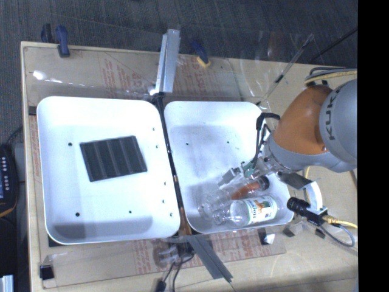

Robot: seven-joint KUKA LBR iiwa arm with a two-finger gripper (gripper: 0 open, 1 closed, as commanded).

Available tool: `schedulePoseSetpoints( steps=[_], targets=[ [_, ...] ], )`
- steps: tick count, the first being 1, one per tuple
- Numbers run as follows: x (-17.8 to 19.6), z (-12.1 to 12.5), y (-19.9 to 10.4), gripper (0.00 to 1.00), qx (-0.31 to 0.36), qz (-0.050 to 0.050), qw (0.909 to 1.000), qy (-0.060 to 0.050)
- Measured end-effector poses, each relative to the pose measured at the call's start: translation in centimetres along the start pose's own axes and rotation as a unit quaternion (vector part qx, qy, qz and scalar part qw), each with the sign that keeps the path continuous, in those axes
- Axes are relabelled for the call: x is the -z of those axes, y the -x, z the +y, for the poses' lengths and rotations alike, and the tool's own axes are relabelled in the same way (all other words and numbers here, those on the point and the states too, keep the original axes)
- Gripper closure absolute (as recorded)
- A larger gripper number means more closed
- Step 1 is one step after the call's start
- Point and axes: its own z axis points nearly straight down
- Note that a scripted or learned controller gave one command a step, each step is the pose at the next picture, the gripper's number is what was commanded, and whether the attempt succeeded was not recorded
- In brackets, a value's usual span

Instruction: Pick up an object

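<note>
Gripper (pixel 250 176): I see it low in the right bin (pixel 206 126), jaws' state I cannot tell.
Bottle (pixel 246 212): lying lower right, just below.
Mat (pixel 113 157): left bin (pixel 61 120).

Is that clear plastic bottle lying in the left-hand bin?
No, the clear bottle lies on its side in the right bin, while the left bin holds a dark ribbed pad.

You look down from one fixed camera above the tabletop (pixel 91 266), tilted at a slant. It sits far enough back to frame both white bins (pixel 97 111) whole, with dark floor (pixel 255 17) along the top.
</note>
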Motion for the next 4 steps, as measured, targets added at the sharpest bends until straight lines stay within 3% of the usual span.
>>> schedulePoseSetpoints(
  steps=[1, 2, 3, 4],
  targets=[
    [3.7, 1.9, 0.6, 0.00, 0.021, 0.000, 0.9998, -0.001],
    [-0.3, 8.6, -0.4, 0.00, -0.022, -0.006, 0.9997, 0.007],
    [-1.0, 12.0, 2.2, 0.00, 0.012, -0.013, 0.9996, 0.020],
    [-3.0, 14.6, 4.1, 0.00, 0.108, -0.002, 0.9942, -0.001]
  ],
)
